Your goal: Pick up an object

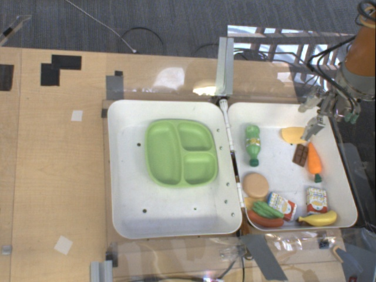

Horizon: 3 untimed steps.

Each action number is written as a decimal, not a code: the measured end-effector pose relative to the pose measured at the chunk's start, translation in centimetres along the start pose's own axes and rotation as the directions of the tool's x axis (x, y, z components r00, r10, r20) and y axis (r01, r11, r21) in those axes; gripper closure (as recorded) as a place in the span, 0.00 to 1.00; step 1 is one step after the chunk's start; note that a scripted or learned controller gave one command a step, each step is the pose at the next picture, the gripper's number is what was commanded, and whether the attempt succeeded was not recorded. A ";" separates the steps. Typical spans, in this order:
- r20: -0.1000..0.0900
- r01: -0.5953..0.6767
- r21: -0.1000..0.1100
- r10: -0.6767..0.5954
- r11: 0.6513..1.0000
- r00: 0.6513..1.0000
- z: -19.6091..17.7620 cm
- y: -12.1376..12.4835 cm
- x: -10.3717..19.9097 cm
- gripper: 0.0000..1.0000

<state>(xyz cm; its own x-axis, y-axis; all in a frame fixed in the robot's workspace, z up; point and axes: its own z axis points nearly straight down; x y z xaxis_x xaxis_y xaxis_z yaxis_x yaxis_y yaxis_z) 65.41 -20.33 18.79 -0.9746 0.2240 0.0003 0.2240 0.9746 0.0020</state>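
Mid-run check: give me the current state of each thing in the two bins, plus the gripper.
Green divided plate: flat in left bin.
Green bottle: lying down in right bin.
Yellow piece: flat, beside gripper.
Chocolate bar: lying against carrot.
Bun: flat.
Banana: lying at front wall.
Gripper: above the bin's far right, holding nothing visible.

I note the gripper (314, 125) over the right bin's (276, 113) far right part. Just below it lie a chocolate bar (301, 154) and carrot (315, 160); a bottle (252, 144) sits left; further left, a divided plate (180, 152) occupies the left bin (126, 216).
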 end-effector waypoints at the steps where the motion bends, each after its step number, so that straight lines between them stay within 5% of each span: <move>1: 0.014 0.043 0.002 -0.043 0.999 0.999 9.8 -0.1 -0.4 0.00; 3: 0.017 -0.079 -0.001 0.079 0.997 0.997 9.7 -1.9 7.5 0.00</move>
<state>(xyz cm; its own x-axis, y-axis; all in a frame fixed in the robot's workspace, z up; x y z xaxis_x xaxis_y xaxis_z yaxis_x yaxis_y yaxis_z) 57.71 -20.47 9.04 -0.9538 0.3001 -0.0160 0.3001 0.9539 0.0026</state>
